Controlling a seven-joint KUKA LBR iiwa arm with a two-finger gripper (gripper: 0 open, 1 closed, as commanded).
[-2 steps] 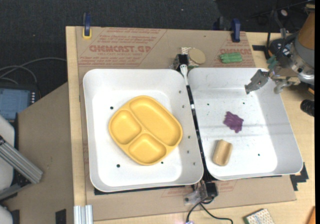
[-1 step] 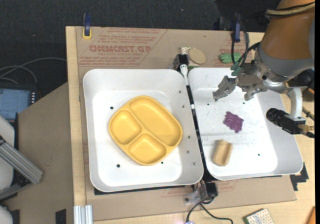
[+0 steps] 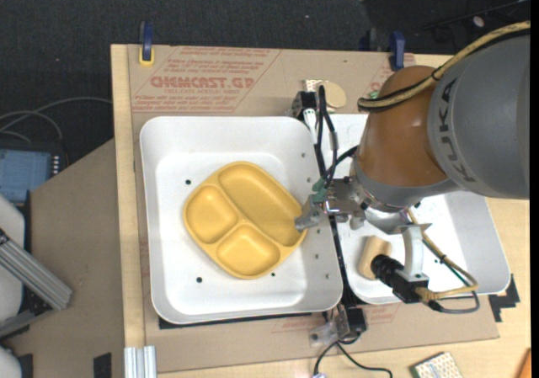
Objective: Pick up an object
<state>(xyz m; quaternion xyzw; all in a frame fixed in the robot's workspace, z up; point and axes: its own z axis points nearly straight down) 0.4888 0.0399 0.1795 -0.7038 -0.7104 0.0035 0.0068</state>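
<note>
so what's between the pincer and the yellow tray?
Nothing: in the camera view the pincer sits at the yellow tray's right rim, no gap visible.

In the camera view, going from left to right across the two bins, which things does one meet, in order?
Left white bin → yellow divided tray → gripper → right white bin.

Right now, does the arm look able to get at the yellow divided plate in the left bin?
Probably yes. The gripper is already at the right rim of the yellow divided plate, which lies alone in the left bin, with nothing over it.
</note>
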